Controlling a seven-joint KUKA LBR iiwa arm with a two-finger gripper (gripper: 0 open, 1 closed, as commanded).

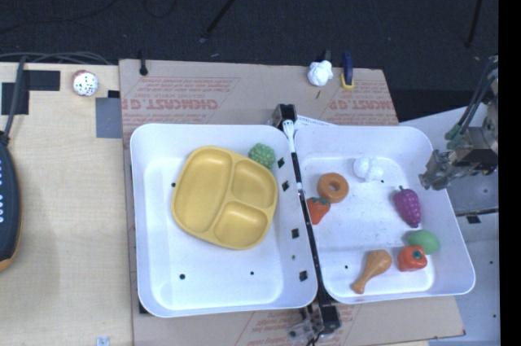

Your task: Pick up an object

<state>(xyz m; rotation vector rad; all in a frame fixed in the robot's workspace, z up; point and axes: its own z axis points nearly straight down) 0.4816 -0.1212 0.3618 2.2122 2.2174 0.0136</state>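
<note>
White plastic makes up both shallow bins, which sit side by side on a sheet of printed brown cardboard [244, 88]. At the right edge of the scene the grey gripper [440, 170] is partly cut off and blurred against the bench hardware; whether it is spread or pressed together cannot be made out, and nothing is seen between its tips. It sits just outside the right bin's [452, 283] right rim, apart from the toys.

A small green bumpy toy [262, 155] in the left bin [155, 287] is half hidden behind the far right corner of the yellow three-compartment plate [225, 196], which lies tilted near the bin's middle.

The right bin holds the loose toys. An orange ring doughnut [333, 187] lies toward the far left, with a small red and green pepper-like toy [317, 209] just near of it against the divider. A white crumpled lump [367, 168] lies near the far wall. A purple bunch of grapes [408, 205] sits toward the right. A green rounded fruit [423, 239] touches a red tomato-like toy [412, 258] near the right corner, and a tan drumstick [371, 269] lies beside them on the left.

Beyond the bins, a white lump [320, 73] and a blue and yellow clip [348, 70] rest on the cardboard's far edge.
</note>
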